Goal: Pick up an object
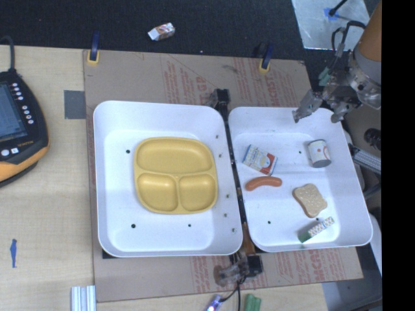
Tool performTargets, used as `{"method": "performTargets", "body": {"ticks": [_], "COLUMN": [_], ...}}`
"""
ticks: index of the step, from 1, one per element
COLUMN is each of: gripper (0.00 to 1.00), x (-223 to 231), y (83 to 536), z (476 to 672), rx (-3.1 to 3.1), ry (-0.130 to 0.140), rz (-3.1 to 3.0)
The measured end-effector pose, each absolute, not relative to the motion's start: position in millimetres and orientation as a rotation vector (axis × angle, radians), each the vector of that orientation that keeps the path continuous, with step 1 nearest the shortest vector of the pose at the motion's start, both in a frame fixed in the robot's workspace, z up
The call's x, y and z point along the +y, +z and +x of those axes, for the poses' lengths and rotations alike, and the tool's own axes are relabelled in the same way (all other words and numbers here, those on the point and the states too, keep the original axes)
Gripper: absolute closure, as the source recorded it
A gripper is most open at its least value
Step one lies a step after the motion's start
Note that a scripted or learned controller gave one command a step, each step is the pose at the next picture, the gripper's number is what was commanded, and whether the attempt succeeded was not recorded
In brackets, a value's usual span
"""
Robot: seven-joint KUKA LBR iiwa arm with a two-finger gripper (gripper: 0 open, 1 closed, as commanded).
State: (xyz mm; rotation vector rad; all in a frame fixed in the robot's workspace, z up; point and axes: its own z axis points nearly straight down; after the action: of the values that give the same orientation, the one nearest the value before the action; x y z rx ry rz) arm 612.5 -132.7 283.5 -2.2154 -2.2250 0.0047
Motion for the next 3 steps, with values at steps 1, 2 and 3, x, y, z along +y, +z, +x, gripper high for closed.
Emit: {"method": "performTargets", "body": {"ticks": [1, 2, 3], "gripper": [0.0, 0.0, 0.0], "x": [-110, -96, -100], "y": [123, 91, 92], "z": [584.0, 572.0, 582.4], "rx": [-2.224, -2.224, -2.225], "ry": [0.008, 0.007, 0.004], "rz": [-2.214, -2.216, -2.218]}}
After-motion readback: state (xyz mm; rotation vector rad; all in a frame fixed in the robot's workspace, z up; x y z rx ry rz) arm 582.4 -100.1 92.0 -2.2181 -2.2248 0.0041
